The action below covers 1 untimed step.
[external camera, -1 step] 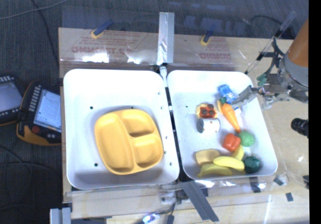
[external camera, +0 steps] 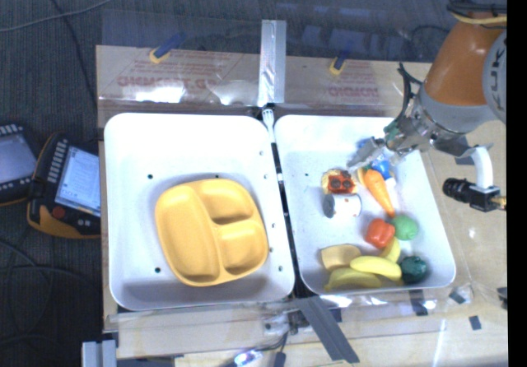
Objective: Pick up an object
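Observation:
My gripper hangs low over the far right part of the right bin, just above a small blue piece and the top of an orange carrot. Nothing can be made out in its grasp. A red and white toy lies to the left of the carrot. Toward the front lie a red-orange pepper, a green ball, a yellow banana, a tan piece and a dark green vegetable.
The left bin holds a yellow divided plate. A metal divider strip stands behind the seam between the bins. A pendant with a screen lies on the floor at the left.

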Available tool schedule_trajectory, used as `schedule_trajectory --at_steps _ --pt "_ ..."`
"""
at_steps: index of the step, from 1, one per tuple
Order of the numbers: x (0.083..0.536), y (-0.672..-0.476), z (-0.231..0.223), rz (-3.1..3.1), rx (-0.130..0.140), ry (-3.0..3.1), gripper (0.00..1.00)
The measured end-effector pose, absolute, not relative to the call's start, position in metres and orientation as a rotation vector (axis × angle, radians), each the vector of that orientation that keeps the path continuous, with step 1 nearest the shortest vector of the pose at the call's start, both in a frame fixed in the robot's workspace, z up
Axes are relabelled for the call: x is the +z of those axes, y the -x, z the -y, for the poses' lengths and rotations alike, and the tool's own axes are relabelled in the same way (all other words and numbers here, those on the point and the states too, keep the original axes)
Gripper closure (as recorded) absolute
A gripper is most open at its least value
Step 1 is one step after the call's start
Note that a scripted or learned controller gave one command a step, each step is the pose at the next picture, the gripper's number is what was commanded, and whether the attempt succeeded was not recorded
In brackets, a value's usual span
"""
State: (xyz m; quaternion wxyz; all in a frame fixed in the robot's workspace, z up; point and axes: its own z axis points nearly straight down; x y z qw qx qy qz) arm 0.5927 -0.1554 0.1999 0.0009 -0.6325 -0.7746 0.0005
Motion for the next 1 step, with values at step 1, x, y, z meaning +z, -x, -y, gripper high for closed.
schedule_trajectory --at_steps 1 --pt "0.0988 -0.5792 0.1889 2.447 -0.006 1.983 0.0"
